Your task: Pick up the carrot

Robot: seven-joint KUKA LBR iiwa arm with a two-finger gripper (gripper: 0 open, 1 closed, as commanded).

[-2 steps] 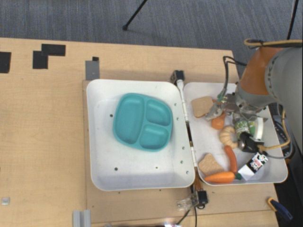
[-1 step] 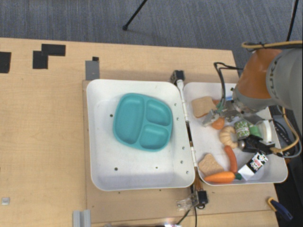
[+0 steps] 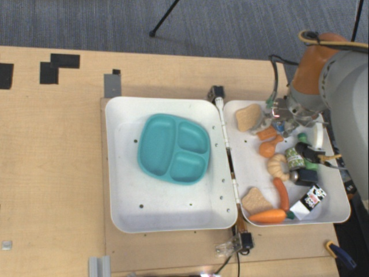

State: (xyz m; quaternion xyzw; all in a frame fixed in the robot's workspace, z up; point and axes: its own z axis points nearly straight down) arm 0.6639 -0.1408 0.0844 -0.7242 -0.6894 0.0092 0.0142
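Observation:
The carrot [image 3: 267, 216], orange with a green tip at its right end, lies flat along the near wall of the right bin [image 3: 248, 160]. My gripper [image 3: 274, 122] is low in the far part of that bin, well away from the carrot. It hangs over a small orange piece [image 3: 266, 134], between a tan bread-like chunk [image 3: 248, 118] and the bin's right side. The grey arm with its orange band [image 3: 308, 68] reaches in from the right above it.
The right bin is crowded: an orange round item [image 3: 267, 149], a beige garlic-like bulb [image 3: 276, 165], a red sausage [image 3: 282, 194], a tan wedge [image 3: 255, 201], a green-labelled can [image 3: 295, 158] and a black-and-white carton [image 3: 312, 199]. A teal divided plate [image 3: 173, 148] sits in the left bin [image 3: 127, 201].

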